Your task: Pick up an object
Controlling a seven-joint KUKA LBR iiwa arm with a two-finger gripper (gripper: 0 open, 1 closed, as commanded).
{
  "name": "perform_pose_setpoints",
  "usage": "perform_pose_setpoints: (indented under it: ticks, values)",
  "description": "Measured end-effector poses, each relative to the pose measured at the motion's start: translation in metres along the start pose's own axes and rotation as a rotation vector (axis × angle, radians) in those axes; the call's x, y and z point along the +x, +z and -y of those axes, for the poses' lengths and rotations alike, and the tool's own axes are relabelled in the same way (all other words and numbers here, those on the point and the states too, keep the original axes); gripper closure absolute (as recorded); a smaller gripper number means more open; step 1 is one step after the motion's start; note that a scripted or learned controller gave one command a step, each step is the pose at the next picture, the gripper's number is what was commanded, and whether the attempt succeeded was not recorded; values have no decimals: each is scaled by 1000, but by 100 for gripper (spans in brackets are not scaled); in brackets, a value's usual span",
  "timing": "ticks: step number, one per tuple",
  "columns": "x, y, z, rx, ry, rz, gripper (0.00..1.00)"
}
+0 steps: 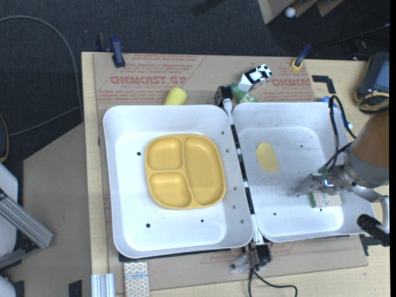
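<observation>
Right bin (291, 224), near corner: claw (317, 187) stood low over the floor, just above a small patterned card (326, 199) that lay flat, touching or nearly touching its tips; whether the claw was spread or pressed together could not be told, and nothing showed between its tips. Further in, a flat yellow oval (267, 156) lay apart, up-left of the claw, long axis running roughly near to far. Left bin (124, 166): a yellow plate (184, 170).
</observation>
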State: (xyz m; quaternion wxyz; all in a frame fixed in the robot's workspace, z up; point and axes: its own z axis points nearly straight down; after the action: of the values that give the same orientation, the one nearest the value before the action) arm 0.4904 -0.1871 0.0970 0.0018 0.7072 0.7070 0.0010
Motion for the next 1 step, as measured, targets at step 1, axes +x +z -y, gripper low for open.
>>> perform_pose_setpoints:
  ticks: [1]
  values:
    - [-2, -11, -1, -6, 2, 6, 100]
